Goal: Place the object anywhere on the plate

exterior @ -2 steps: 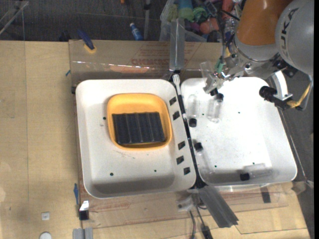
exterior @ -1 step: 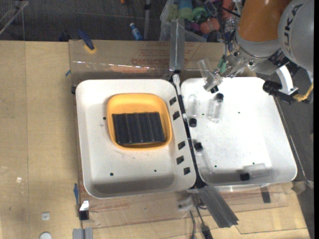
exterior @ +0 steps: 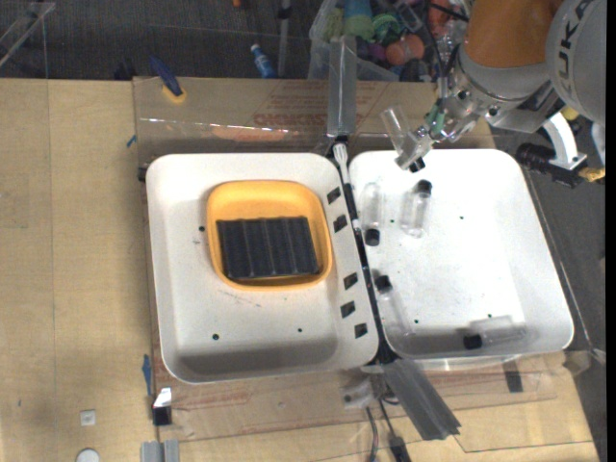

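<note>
An orange-yellow plate (exterior: 223, 205) lies in the left bin (exterior: 173, 335). A black ribbed rectangular block (exterior: 268, 246) rests flat on it and covers most of its middle. My gripper (exterior: 410, 150) hangs over the far left corner of the right bin (exterior: 500, 258), well to the right of the plate. Just below it a clear vial with a black cap (exterior: 416, 208) lies on the bin floor, apart from the gripper. I see nothing held in the gripper.
A second clear vial (exterior: 371, 212) lies by the divider between the bins, and a third (exterior: 493, 335) lies at the right bin's near edge. A small black piece (exterior: 382, 282) sits near the divider. A crate of coloured toys (exterior: 395, 12) stands behind the bins.
</note>
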